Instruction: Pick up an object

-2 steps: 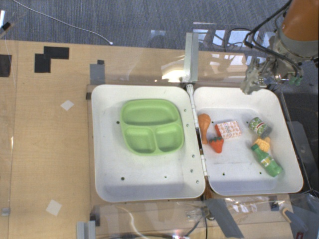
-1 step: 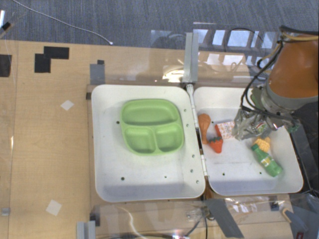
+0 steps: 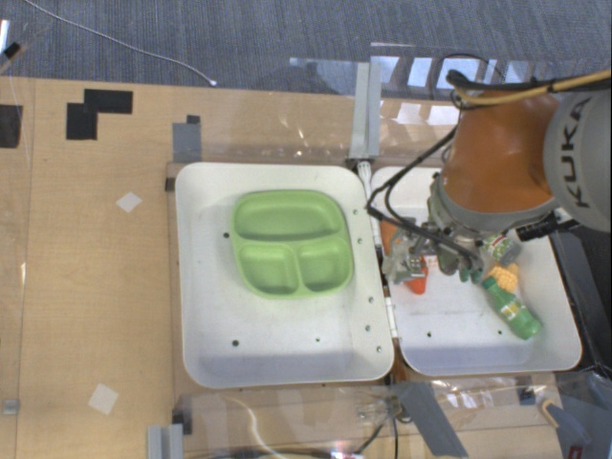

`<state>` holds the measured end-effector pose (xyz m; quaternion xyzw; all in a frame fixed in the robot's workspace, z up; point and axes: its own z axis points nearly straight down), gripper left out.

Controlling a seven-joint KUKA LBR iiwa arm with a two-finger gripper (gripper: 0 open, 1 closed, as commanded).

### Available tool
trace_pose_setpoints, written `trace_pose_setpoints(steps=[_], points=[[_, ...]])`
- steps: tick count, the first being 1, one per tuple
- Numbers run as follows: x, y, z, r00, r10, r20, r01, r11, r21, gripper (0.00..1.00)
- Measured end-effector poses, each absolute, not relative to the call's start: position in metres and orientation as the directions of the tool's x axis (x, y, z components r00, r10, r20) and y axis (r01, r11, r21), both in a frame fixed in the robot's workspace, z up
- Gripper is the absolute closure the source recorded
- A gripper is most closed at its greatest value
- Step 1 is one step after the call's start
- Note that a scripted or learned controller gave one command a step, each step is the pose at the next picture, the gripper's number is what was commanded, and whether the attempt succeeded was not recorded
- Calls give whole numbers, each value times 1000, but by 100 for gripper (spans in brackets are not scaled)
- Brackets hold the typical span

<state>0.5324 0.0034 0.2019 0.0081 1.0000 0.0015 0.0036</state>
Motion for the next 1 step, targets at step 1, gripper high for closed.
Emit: trace_pose_setpoints(steps=[1], points=[[496, 44, 185, -940, 342, -4, 342, 940, 3, 100]])
